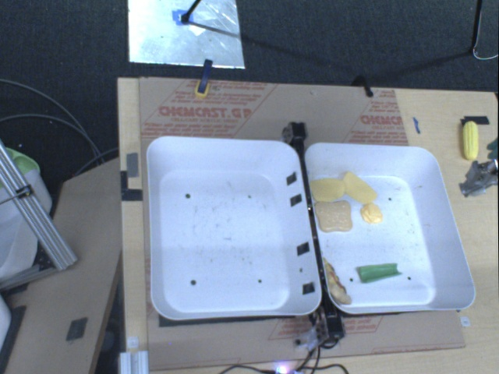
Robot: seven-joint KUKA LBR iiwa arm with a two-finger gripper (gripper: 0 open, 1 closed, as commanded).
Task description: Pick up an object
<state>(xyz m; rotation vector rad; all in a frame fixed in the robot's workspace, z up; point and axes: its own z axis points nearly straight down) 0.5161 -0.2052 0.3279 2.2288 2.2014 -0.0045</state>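
Note:
The right bin (444, 232) holds several small objects. Two pale yellow pieces (328, 188) (359, 187) lie side by side near its back left. Just in front of them are a tan square piece (336, 216) and a small round yellow piece (372, 214). A green oblong piece (378, 272) lies towards the front. A brownish piece (337, 283) rests against the bin's left wall. My gripper (479, 178) shows as a grey metal part at the right edge, outside the bin and beyond its right rim, away from all the objects.
The left bin (156, 209) stands beside the right one, their rims meeting at a black-clipped divider (300, 201). A yellow clamp-like item (470, 139) sits on the bench at the far right. A metal frame (31, 216) stands at the left.

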